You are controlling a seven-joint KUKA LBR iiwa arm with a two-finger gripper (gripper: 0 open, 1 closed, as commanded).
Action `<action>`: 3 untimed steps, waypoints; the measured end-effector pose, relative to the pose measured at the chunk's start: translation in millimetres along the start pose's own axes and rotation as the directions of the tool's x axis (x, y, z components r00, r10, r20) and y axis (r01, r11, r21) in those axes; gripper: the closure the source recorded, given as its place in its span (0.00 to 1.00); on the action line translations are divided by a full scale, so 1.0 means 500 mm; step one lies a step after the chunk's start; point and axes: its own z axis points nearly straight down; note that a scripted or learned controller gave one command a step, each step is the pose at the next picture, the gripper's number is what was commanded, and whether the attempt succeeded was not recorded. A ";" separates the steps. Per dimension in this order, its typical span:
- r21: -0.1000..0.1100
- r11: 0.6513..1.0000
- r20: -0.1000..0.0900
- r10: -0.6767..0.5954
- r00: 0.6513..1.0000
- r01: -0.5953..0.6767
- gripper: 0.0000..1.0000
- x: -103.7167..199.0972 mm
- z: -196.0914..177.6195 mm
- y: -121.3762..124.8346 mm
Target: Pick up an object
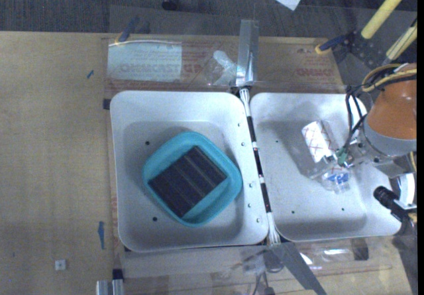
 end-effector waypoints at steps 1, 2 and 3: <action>0.007 0.954 -0.004 -0.298 0.954 0.299 0.00 -0.072 -0.034 -0.001; 0.001 0.944 0.003 -0.329 0.944 0.329 0.00 -0.044 0.004 0.074; 0.007 0.923 -0.007 -0.385 0.923 0.385 0.00 -0.056 -0.040 0.080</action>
